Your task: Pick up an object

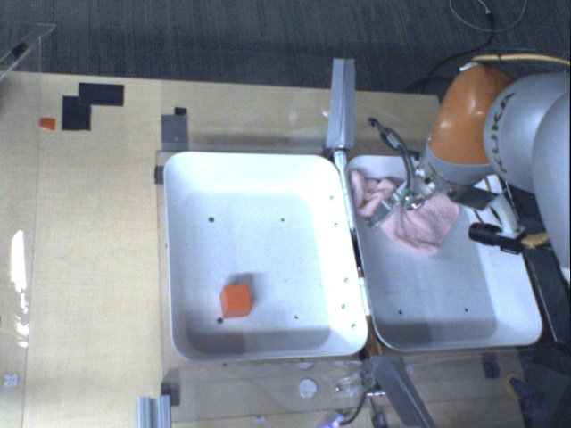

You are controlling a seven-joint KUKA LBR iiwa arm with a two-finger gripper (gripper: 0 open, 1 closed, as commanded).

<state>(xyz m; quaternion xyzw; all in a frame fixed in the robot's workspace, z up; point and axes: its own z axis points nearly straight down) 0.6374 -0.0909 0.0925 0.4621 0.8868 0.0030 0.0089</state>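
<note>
Progress, as you are seeing it, is only at the reaching step: the gripper (403,196) is working low in the right bin (464,328), at the pink cloth (417,223) lying toward twelve o'clock of that bin, and nothing is looking lifted yet. I cannot tell if it is gripping the cloth; it is touching or just above it. You are still waiting for a clear grasp and a raise. The other candidate, an orange block (236,300), is sitting in the left bin (259,172) toward seven o'clock, well apart from the arm (500,123). Both bins are resting on a pale wooden bench (89,239), with dark floor running along twelve o'clock and a cable (486,12) lying at one o'clock.
</note>
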